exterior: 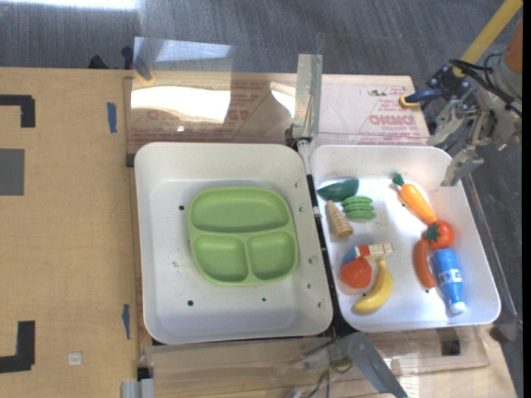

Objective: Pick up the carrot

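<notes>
1. Brown cardboard covers the desk [66, 247]; two white bins sit side by side on it.
2. Left bin [158, 222] holds a green divided plate [242, 235].
3. Right bin [481, 264] holds the carrot [414, 199] near its far right corner, lying slantwise, green top toward the far edge.
4. Also present: a tomato [439, 234] just beside the carrot tip, a blue bottle [447, 279], and a banana [376, 291] near the front edge.
5. Gripper [461, 166] hangs over the bin's far right corner, apart from the carrot; whether its fingers are spread or closed cannot be determined.

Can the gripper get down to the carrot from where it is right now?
Probably yes. The carrot lies uncovered near the right bin's upper edge, nothing on top; the gripper hovers just beside it.
</notes>
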You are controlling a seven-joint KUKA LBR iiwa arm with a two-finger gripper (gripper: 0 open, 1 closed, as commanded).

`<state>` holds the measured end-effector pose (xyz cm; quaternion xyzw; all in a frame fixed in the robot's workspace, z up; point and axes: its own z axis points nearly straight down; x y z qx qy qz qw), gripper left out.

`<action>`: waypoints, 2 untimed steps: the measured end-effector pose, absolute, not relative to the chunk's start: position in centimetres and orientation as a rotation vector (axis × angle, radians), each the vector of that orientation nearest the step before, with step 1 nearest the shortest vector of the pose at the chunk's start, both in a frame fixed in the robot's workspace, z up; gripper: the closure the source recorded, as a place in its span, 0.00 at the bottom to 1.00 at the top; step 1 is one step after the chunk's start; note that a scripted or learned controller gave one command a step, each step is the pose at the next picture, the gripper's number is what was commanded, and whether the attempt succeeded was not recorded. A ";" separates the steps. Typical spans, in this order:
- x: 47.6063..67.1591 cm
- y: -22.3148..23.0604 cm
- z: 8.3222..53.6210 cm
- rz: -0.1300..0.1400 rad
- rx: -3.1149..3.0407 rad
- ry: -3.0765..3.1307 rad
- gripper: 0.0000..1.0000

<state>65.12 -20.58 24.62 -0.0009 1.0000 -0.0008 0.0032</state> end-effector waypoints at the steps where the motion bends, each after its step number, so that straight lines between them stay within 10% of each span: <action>1: 66.7 -22.3 9.7 0.001 0.070 3.139 0.00; 2: 67.2 -21.9 11.3 0.002 0.064 3.124 1.00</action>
